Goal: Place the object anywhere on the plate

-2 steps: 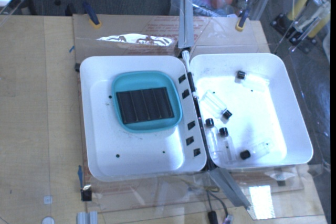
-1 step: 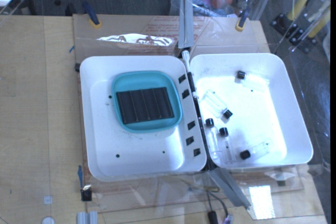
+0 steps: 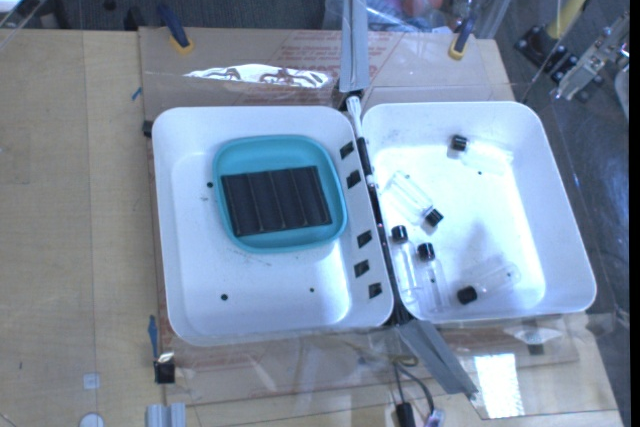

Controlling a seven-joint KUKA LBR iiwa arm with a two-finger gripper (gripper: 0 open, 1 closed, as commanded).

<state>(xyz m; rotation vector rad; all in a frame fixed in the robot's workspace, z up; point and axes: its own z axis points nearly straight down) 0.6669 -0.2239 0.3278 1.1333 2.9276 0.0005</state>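
Nothing rests on the teal plate yet — clear vials await picking; gripper state: cannot tell.

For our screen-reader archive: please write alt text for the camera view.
Two white bins sit side by side: the left bin holds a teal plate carrying a dark ribbed slab, while the right bin holds several small clear vials with black caps.

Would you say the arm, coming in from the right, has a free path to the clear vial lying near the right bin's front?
Probably yes: the vial lies open from above in the right bin, with other vials apart from it; its nearness to the bin's front wall may hamper a grasp.
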